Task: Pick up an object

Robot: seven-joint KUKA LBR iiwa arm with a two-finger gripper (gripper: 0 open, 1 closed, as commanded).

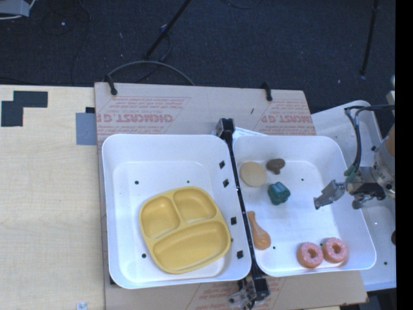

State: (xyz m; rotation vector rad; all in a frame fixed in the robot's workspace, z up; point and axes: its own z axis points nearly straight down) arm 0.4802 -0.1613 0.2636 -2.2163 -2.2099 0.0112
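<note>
Tool (335, 196) of mine hangs over the right white bin's (352, 173) right side; whether it is wide or narrow I cannot tell. Left to right: a yellow plastic divided tray (186, 228) in the left white bin (122, 173), then a cream disc (253, 174), teal block (279, 192), two pink doughnuts (322, 252). Judged: approach step; next, descend on the teal block.

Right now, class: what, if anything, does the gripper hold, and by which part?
Nothing. The gripper hangs over bare floor of the right bin, apart from the teal block and donuts.
</note>
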